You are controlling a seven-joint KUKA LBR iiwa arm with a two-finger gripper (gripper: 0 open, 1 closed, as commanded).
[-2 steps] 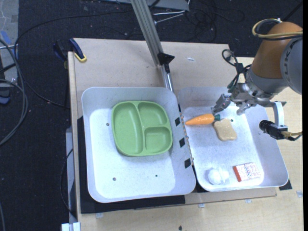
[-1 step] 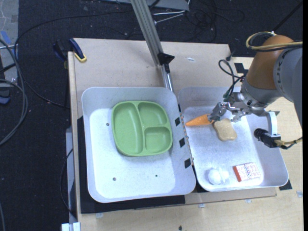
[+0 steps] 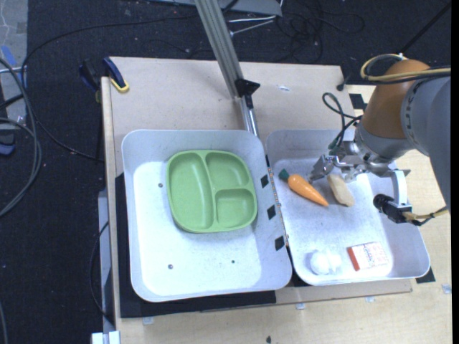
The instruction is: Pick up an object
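An orange carrot with a green tip lies in the right bin, next to a beige potato-like piece. My gripper hangs just above and between them, near the bin's back; its fingers are too small and dark to read. Toward the bin's front lie a white ball-like object and a small red and white box. Nothing is visibly held.
The left bin holds a green divided plate. A metal pole slants down to the seam between the bins. The arm's grey body and orange band overhang the right bin's back right corner.
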